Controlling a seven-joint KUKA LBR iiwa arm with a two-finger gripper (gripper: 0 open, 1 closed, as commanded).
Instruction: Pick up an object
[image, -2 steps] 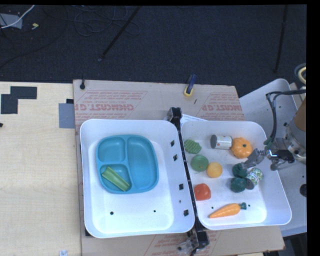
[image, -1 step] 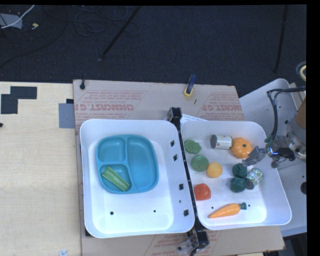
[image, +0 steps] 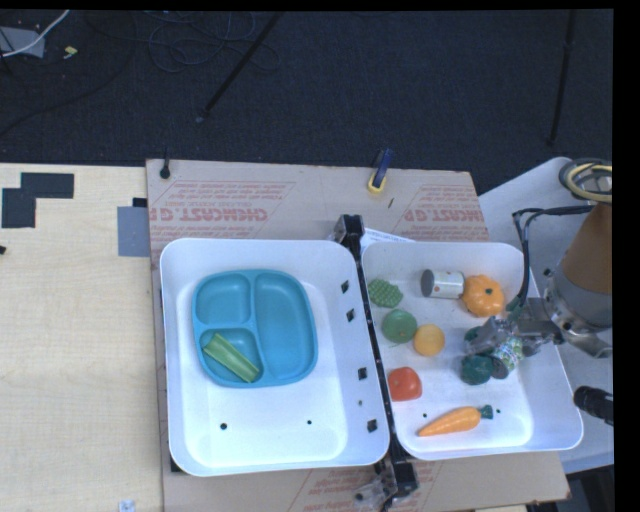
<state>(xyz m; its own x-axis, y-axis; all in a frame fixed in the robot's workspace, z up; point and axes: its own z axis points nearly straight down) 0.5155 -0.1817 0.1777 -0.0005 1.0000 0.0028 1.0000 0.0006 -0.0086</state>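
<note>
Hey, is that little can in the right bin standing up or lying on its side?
On its side. The can lies with its long axis across the floor of the right bin, round end facing left, beside the small orange pumpkin.

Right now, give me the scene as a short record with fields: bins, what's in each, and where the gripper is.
left bin: blue plate with a green pod in its lower-left compartment
right bin: leaf, green ball, yellow ball, tomato, carrot, can, pumpkin, dark green item
gripper: low in the right bin, beside the dark green item, below the pumpkin
grasp: cannot tell
</note>
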